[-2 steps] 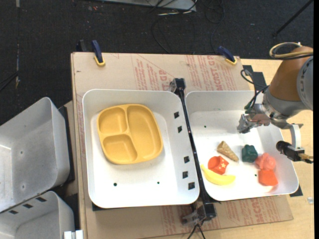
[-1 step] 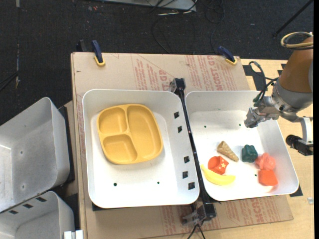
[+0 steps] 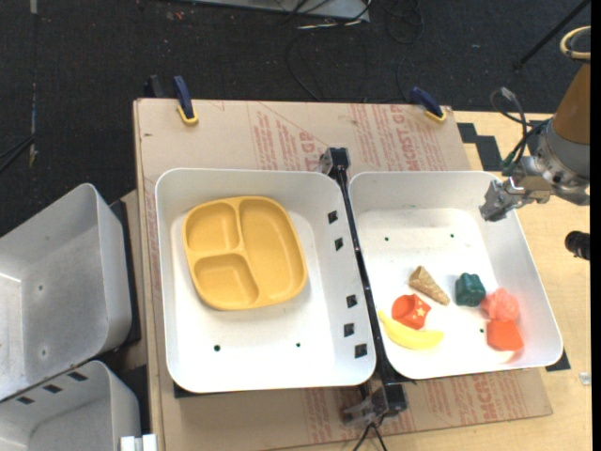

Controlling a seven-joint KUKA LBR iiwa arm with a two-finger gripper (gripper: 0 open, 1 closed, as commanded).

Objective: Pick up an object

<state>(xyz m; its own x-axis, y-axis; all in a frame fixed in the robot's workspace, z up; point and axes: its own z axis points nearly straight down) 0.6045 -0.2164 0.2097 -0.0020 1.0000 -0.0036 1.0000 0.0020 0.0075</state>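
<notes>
The grey arm (image 3: 571,130) is cut off by the right edge; the red toy (image 3: 410,310) is partly overlapped, seemingly, by the yellow banana-shaped toy (image 3: 413,336).

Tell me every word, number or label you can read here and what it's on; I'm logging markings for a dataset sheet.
Red print runs across the brown board under the two bins, seen reversed and partly covered: it cannot be read with confidence.
The yellow divided plate, the toy food pieces and the gripper carry no readable text.
</notes>
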